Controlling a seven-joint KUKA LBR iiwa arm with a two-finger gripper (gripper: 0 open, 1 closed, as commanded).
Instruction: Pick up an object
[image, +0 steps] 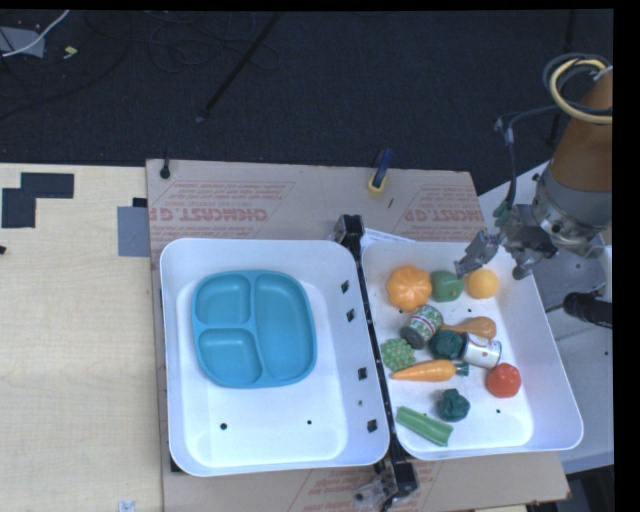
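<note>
Small yellow fruit (482, 283) rests near the right bin's (560, 400) far edge.

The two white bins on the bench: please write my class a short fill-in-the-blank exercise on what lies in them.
1. The blue divided tray lies in the ____ bin.
2. The carrot is coloured ____.
3. The tomato is coloured ____.
4. The gripper hangs over the ____ bin.

Missing words: left; orange; red; right
</note>
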